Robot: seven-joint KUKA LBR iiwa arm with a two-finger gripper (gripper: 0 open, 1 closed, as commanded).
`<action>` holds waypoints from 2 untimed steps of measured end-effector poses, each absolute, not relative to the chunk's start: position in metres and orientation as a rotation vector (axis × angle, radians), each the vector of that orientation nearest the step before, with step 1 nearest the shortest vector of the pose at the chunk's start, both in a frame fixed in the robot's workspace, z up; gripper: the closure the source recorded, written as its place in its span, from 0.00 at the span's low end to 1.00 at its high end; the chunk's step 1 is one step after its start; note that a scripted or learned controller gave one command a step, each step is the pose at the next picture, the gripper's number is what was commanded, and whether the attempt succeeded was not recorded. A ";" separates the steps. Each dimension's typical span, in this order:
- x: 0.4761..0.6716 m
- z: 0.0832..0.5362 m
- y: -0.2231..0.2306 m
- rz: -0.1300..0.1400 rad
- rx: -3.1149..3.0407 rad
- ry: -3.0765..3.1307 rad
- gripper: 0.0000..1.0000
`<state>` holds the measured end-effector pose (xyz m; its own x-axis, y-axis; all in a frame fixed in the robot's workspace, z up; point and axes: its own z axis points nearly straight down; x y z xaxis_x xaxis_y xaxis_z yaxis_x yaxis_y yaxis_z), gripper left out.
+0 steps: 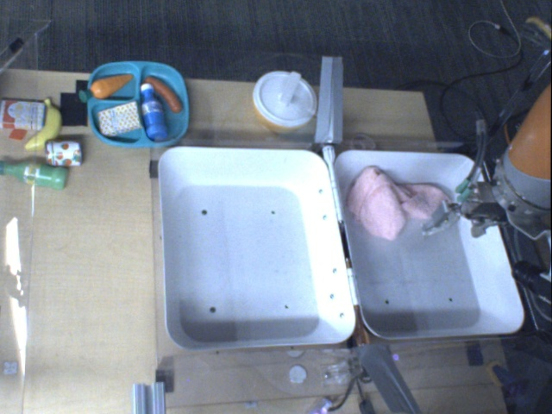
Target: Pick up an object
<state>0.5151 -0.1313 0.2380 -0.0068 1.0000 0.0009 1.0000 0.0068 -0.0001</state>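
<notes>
Leftmost, a blue divided tray [138, 103] of toy food sits at the bench's far left corner, a lidded cup [285, 100] at its far edge. Next, the left bin [246, 244], then the right bin [431, 313], where a pink cloth [388, 203] lies against the far edge. Just beside the cloth, the gripper [442, 217] hovers, fingers slightly parted, holding nothing. Judging by this, approach is underway; next comes moving onto the cloth and closing. Dark carpet lies beyond the pale bench.

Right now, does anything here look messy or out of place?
Mostly tidy. The pink cloth lies crumpled in a heap in the right bin, near its back left corner, rather than flat. The gripper sits beside it. Nothing looks spilled or broken.
</notes>
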 end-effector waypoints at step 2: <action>0.618 0.098 -0.103 -0.010 -1.997 -2.438 0.00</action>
